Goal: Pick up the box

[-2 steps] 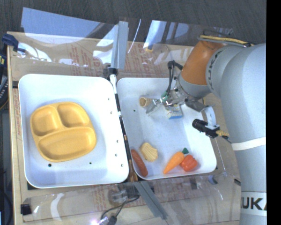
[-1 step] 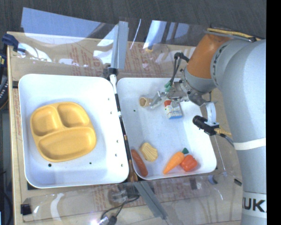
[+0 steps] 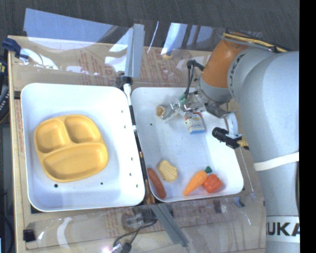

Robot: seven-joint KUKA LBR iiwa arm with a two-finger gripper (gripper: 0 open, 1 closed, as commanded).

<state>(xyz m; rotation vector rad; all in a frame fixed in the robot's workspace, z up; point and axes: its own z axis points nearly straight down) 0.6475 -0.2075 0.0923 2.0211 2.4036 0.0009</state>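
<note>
— Where is the box point(image 3: 195, 124)?

— In the right bin point(image 3: 147, 136), in its upper half toward the far right side. It is a small carton, white with blue at the lower end and some red on the label, lying on the bin floor.

— And the gripper point(image 3: 175, 110)?

— Just left of the box, low over the same bin. The metal fingers point left, toward a small tan piece of food point(image 3: 160, 110) near the bin's top edge. I cannot tell how far apart the fingers are; they blur together with the wrist hardware. Nothing is visibly held between them, and the box sits beside the wrist, not in the grasp.

— What else is in that bin?

— Along the near edge: a reddish sausage point(image 3: 156, 183), a pale ridged chip-like piece point(image 3: 168, 170), an orange carrot point(image 3: 195, 182) and a red pepper point(image 3: 213, 183) touching it.

— The left bin point(image 3: 31, 194)?

— It holds a yellow divided plate point(image 3: 70, 146) with three compartments.

— The arm point(image 3: 263, 120)?

— Grey, with the orange band point(image 3: 219, 65) above the wrist, reaching in from the right over the tabletop point(image 3: 95, 231).
</note>
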